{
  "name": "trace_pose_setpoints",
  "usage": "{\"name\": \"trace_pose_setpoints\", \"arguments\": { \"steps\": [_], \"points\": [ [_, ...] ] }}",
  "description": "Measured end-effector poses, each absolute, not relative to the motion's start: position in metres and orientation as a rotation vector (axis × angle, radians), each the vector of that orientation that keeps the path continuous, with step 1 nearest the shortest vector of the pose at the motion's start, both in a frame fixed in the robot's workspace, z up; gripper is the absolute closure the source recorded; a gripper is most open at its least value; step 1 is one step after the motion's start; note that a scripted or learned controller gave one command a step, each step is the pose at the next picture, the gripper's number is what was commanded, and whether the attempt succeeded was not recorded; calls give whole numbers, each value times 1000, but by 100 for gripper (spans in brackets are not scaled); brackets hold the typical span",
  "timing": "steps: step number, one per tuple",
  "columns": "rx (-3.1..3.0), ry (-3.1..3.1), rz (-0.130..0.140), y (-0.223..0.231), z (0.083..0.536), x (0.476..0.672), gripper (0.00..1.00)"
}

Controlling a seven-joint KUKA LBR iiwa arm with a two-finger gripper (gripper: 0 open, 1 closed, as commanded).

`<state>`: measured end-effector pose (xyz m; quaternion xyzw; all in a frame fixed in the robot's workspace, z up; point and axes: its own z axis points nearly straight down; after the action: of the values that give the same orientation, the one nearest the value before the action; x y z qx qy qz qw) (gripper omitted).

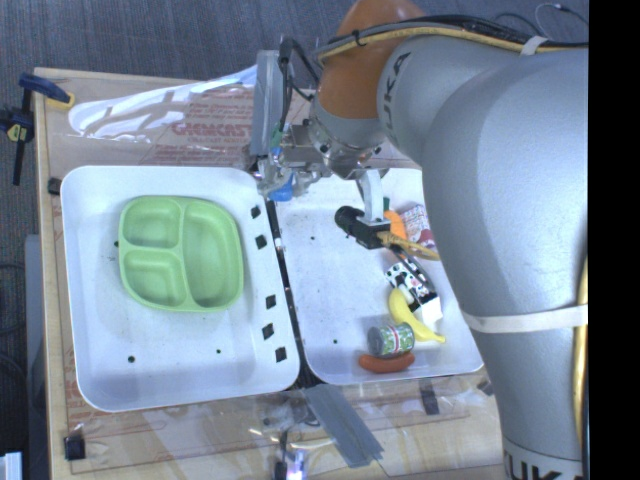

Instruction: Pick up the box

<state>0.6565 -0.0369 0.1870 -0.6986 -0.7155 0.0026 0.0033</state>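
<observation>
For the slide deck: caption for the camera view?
Gripper at far end of divider; green plate in view-left bin, banana and can in view-right bin.

plate [182, 253]: pale green, plain
bins [90, 353]: white, a few dark specks
box [408, 276]: black-and-white checks
banana [408, 316]: yellow
can [390, 340]: green, pale label
sausage [387, 363]: red-brown
arm [500, 168]: grey, orange band

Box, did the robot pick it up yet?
Nothing looks done yet: the red box lies in the right bin. In hand: the jaws hover near the bins' far edge, away from it. Left: reach over, grip it, lift.
</observation>
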Motion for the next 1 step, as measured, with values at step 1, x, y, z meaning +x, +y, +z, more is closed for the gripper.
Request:
{"name": "trace_pose_setpoints", "arguments": {
  "steps": [1],
  "points": [
    [-2030,-2393,4,-6,263,658,100]
  ]
}}
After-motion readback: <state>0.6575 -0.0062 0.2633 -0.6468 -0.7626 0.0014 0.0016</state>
